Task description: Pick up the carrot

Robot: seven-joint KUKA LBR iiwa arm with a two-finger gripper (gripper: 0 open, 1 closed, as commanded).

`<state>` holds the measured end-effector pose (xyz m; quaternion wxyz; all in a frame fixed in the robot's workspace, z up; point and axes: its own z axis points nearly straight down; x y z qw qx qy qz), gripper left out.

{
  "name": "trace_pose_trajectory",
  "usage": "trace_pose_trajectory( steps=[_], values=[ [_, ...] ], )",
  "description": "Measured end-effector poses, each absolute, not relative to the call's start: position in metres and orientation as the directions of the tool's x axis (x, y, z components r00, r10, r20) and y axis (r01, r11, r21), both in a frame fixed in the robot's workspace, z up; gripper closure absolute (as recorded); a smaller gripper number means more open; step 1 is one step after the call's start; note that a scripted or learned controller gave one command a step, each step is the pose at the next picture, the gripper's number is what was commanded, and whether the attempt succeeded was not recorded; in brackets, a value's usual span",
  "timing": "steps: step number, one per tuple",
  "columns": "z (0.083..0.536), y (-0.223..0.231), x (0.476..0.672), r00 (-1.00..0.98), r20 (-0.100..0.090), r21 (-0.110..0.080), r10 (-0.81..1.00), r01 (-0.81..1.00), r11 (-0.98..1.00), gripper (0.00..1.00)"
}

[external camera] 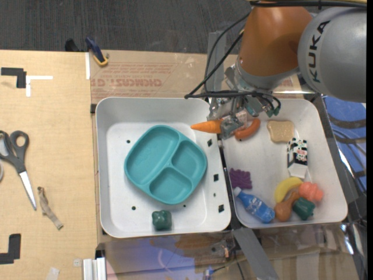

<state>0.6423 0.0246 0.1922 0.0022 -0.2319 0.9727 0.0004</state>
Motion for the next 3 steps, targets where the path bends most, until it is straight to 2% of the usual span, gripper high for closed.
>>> trace_pose_trajectory(
  steps=[1, 2, 3],
  values=[
    [0.192, -0.008, 0.614, -0.668, -0.003, -0.001, -0.744, -0.744, 0.668, 1.0],
    [0.192, 0.053, 0.584, -0.61, -0.002, 0.001, -0.792, -0.792, 0.61, 1.0],
    [0.201, 0.053, 0.585, -0.613, -0.006, 0.0, -0.79, -0.79, 0.613, 1.0]
  ],
)
